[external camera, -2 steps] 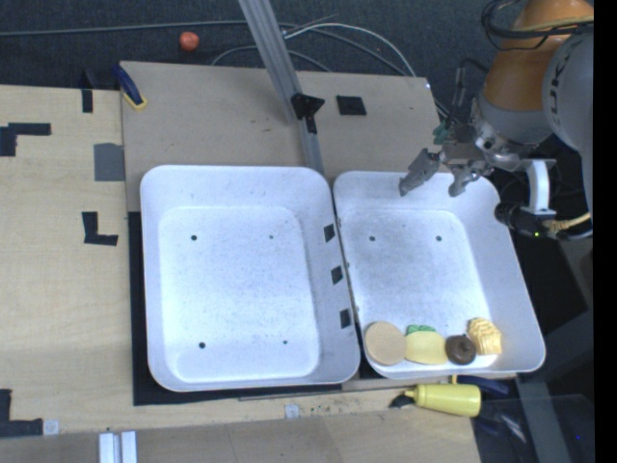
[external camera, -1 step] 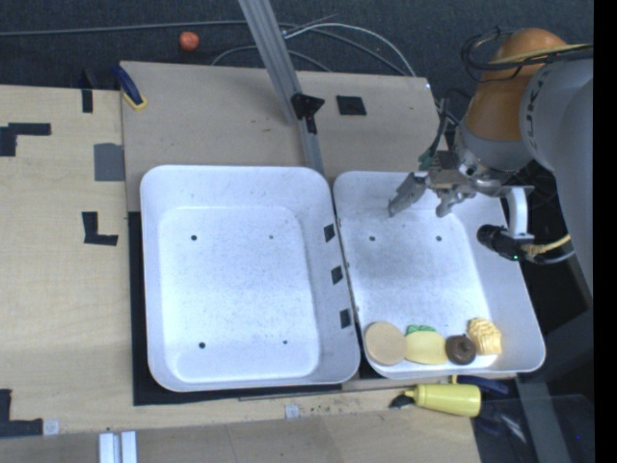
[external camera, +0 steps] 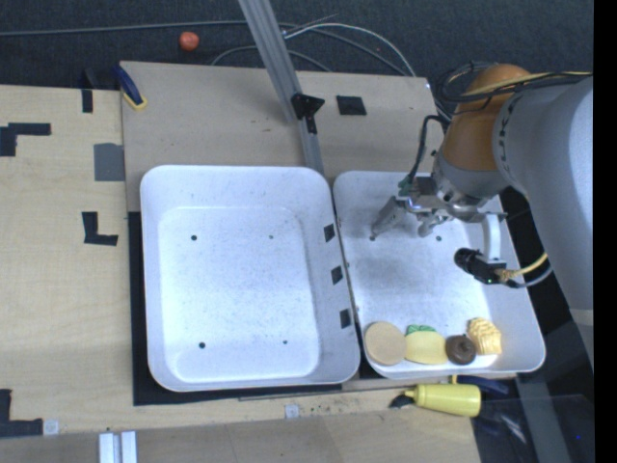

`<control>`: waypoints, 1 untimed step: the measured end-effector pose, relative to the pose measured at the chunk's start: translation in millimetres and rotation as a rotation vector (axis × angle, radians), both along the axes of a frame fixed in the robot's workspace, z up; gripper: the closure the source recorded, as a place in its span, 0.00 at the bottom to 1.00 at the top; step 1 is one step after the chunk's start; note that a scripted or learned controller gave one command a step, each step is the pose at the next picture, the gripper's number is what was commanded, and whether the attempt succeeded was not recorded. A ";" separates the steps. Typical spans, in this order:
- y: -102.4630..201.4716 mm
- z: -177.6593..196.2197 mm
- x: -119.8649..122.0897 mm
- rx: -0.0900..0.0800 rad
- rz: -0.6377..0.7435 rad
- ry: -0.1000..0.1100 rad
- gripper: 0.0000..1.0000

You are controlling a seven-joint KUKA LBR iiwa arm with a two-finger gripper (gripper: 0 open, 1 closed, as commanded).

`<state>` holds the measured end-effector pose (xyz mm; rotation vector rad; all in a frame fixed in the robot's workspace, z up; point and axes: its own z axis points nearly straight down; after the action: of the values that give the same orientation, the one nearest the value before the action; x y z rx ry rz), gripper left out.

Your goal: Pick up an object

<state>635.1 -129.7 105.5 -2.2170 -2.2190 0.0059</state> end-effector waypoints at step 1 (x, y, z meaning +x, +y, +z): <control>0.5 -16.9 0.1 -0.001 0.000 -0.006 0.00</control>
<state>635.2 -129.2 88.6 -2.2204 -2.2228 0.0008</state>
